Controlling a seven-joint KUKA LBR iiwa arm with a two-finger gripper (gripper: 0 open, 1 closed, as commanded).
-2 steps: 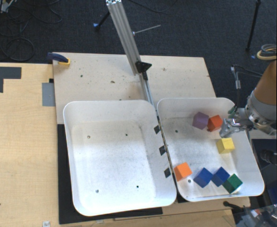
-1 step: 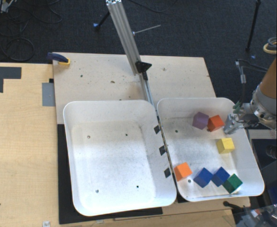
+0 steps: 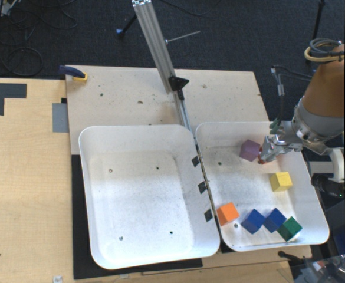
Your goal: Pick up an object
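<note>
Hovering gripper [image 3: 266, 154] sits just beside purple block [image 3: 250, 150] in right bin [image 3: 319, 229]; can't tell finger opening. Block looks light, rigid, smooth-faced — judge best hold across two opposite flat sides, mid-height

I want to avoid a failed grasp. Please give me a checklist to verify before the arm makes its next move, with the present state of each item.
1. Gripper over the right bin: ok.
2. Target near gripper: ok, the purple block sits just beside it.
3. Block between the fingers: cannot tell.
4. Purple block free of neighbours: ok, the yellow block lies apart.
5. Crowded corner avoided: ok, the orange block, two blue blocks and green block lie at the front.
</note>
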